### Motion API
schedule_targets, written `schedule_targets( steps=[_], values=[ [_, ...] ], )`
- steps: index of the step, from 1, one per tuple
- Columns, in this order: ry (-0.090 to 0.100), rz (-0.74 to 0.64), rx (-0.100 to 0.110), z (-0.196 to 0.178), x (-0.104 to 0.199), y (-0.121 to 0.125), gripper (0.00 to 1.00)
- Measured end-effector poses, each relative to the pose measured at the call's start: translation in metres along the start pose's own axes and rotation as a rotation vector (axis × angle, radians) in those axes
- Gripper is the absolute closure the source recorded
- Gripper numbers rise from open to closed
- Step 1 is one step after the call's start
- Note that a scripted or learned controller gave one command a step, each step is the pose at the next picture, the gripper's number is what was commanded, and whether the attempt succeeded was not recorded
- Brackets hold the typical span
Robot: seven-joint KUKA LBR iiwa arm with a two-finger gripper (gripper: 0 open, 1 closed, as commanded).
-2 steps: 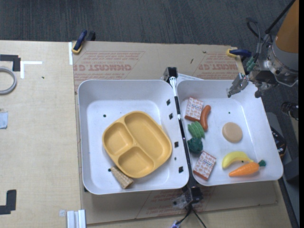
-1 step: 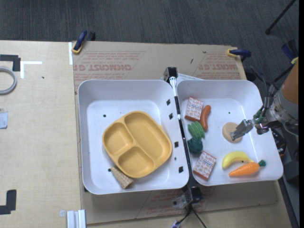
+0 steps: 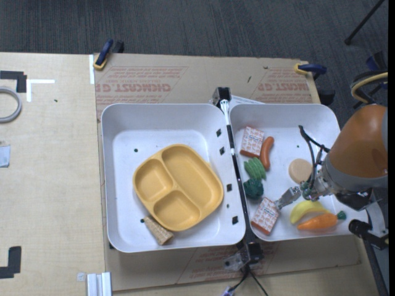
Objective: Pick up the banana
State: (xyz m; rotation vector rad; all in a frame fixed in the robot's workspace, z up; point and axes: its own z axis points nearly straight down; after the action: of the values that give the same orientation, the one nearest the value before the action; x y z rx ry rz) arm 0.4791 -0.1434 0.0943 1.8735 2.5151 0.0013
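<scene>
In the near right corner of the right bin [image 3: 327, 119], the banana [image 3: 307, 210] lies touching the carrot [image 3: 319, 222] on its near side, with a red-and-white packet [image 3: 265, 215] to its left. The gripper [image 3: 295, 195] hangs just above the banana's far left end, its fingers slightly spread and pinching nothing. Farther off lie the broccoli [image 3: 253, 188], a sausage [image 3: 266, 152] and, in the left bin [image 3: 123, 119], a yellow divided plate [image 3: 178, 187].

A pale wooden bench [image 3: 46, 184] carries a sheet of brown cardboard [image 3: 203, 82], printed with reversed red lettering. Blue clamps sit at the cardboard's far corners, one at the left [image 3: 105, 53] and one at the right [image 3: 311, 69]. Beyond the cardboard's far edge lies dark grey carpet [image 3: 203, 14]. Black tape marks [image 3: 13, 79] dot the bench left of the cardboard.
</scene>
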Motion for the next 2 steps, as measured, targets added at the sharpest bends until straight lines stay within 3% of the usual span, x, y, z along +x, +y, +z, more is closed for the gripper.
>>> schedule_targets(
  steps=[1, 2],
  values=[
    [0.001, 0.002, -0.001, -0.0093, 0.0001, 0.0011, 1.0],
    [0.001, 0.001, -0.001, -0.0093, 0.0001, 0.0011, 0.0]
  ],
)
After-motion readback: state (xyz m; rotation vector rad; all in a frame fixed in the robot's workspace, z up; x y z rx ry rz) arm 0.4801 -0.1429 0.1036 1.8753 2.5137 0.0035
